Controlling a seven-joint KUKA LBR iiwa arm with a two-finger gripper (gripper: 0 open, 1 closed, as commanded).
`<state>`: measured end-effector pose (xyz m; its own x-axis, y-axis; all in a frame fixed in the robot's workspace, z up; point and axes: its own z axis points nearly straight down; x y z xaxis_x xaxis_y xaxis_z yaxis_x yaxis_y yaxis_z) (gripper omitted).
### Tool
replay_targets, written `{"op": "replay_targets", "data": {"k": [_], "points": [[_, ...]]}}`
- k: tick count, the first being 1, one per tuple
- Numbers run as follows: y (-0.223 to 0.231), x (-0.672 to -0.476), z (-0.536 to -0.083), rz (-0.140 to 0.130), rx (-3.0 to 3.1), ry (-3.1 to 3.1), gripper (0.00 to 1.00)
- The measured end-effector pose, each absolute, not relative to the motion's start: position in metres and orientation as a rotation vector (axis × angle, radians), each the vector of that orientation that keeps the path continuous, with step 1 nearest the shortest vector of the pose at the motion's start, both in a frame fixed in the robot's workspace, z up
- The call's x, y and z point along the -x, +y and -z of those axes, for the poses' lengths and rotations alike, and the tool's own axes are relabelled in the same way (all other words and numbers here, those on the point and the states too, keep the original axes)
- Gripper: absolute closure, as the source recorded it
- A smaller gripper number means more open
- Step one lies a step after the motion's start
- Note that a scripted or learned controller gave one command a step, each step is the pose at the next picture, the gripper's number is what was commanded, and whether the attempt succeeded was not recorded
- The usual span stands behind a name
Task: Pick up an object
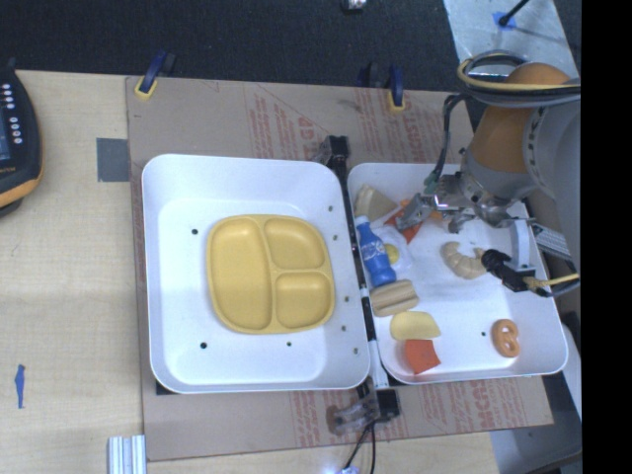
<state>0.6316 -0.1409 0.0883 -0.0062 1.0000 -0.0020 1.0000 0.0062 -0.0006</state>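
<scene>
My gripper (437,208) hangs over the upper part of the right bin (538,363), below the grey wrist with its orange band (504,131). An orange-red toy piece (405,217) lies just to its left, touching or nearly touching it. A beige curved piece (462,260) lies just below the gripper. Further pieces in this bin are a blue bottle (373,253), a tan roll (392,294), a yellow wedge (415,324), a red block (422,355), a small pretzel (506,337) and a pale piece (373,201) at the top left.
The left bin (168,196) holds a yellow divided plate (270,272). A black part with a yellow cable (513,275) reaches into the right bin from the arm's side. Blue clamps (395,89) hold the cardboard sheet at the back edge.
</scene>
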Motion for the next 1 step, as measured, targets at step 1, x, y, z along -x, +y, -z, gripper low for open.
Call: {"op": "replay_targets", "data": {"k": [1], "points": [[-0.1016, -0.6551, -0.0991, 0.021, -2.215, 2.232, 0.00]]}}
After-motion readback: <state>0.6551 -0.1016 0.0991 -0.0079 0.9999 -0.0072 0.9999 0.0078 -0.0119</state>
